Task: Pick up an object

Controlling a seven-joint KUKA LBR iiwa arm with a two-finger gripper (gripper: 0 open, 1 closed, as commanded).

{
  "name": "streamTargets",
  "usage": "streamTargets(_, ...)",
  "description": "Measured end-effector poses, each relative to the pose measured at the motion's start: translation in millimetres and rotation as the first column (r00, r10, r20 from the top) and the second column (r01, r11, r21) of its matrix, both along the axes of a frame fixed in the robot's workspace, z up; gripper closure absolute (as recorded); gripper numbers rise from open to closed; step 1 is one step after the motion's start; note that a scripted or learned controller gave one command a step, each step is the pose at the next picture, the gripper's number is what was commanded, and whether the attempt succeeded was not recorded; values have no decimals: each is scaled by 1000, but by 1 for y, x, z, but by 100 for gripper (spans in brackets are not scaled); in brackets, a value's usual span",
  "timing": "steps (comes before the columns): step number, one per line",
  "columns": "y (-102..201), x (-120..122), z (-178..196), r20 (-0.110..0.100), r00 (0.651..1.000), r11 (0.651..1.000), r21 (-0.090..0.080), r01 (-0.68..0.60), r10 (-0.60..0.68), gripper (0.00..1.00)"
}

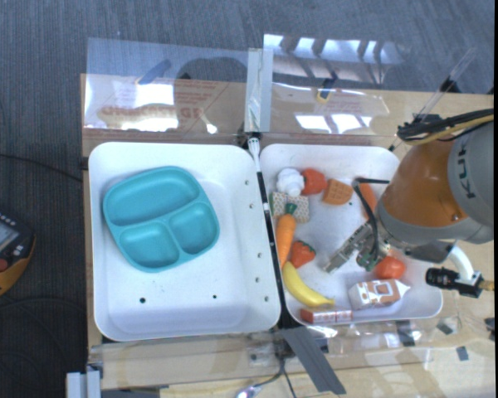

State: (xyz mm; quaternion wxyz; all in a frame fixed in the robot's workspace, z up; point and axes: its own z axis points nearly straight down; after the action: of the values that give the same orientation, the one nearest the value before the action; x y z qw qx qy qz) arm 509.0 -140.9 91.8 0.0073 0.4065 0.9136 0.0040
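We see the gripper (349,251) low over the right bin (415,307), its metal fingers pointing toward the bin's middle, but we cannot tell how the jaws stand, and nothing shows between them. The task names no particular object, so we judge the nearest candidates: a red tomato-like piece (389,267) just beside the gripper, a small red piece (303,254) near its tip, and a yellow banana (303,287) lying below. All look like moulded plastic toy food, glossy and smooth, so we expect them to be light, stiff and hollow, not fragile, but slippery under metal fingers. The banana is a long curved shape, and we would take it across its narrow middle, where the fingers can straddle it. The round tomato offers no flat faces and may squirt out, so a grip across its widest part seems best. The orange carrot (285,235) lies along the bin's left wall, tapering, and the wall may crowd one finger. A flat printed carton (377,293) and a red bar (318,315) lie low against the floor, hard to get under. At the far end sit a white garlic-like knob (290,181) and a ridged orange waffle-like piece (338,192). The left bin (232,297) holds a smooth teal divided plate (159,216).
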Motion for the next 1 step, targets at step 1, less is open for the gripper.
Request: streamTargets(1, -55, 41, 0, -4, 893, 893, -12, -451, 451, 100)
